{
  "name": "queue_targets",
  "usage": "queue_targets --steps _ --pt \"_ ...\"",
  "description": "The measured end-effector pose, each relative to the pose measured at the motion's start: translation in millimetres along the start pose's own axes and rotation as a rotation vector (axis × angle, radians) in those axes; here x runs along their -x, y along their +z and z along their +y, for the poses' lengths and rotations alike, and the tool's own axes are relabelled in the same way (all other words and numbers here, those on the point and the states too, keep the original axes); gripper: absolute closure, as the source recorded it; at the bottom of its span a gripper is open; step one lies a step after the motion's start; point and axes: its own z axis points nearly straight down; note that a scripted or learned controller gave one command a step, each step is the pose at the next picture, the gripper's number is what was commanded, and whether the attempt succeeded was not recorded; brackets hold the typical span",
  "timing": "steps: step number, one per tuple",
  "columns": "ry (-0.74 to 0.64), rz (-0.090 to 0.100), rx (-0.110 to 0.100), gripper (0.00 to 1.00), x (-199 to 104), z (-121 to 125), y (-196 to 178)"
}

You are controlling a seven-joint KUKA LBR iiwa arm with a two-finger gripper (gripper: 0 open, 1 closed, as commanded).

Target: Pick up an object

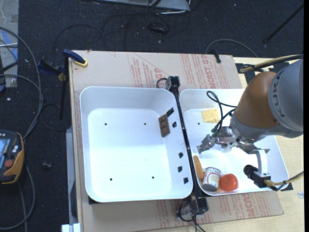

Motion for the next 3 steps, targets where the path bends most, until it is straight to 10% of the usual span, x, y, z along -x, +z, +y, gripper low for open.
queue_targets --steps 1,3 --pt "0.000 -0.001 0.005 1.00 0.1 1.4 -12.8" --pt "0.000 -0.002 0.009 1.00 3.2 9.7 -107.8"
